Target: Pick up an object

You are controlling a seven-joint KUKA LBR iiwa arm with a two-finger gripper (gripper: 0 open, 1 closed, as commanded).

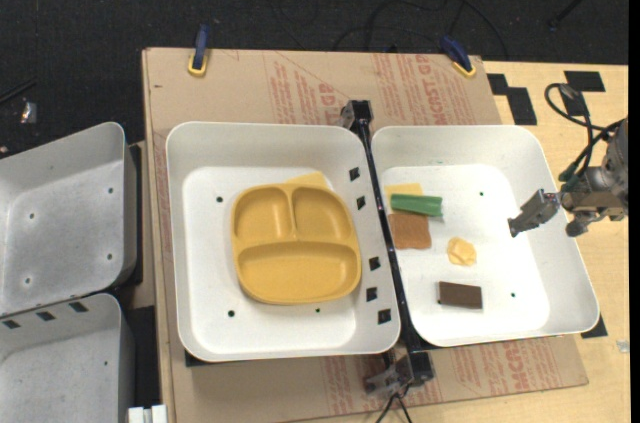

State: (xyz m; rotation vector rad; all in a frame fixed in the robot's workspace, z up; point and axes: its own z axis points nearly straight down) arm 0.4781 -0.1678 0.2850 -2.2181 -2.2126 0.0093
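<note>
1. the gripper [535, 211] hangs over the right bin [530, 151] at its 3 o'clock edge, reaching in from outside the rim; whether its jaws are apart or together i cannot tell, and nothing shows between them.
2. the pickable things lie loose on the right bin's floor, bunched toward 9 o'clock, probably dropped there as a pile to grab from: a green bar [416, 204] atop a yellow slice [405, 190], a brown square [410, 231] just below, a small yellow lump [461, 252] near centre, a dark brown block [460, 294] at 6 o'clock.
3. the green bar's long axis runs 9 to 3 o'clock, as does the dark block's; the lump has no clear axis.
4. the yellow divided plate [296, 244] sits flat in the left bin [200, 211], well apart from the gripper.
5. judgement: the lump is nearest the gripper, so a likely first target.
</note>
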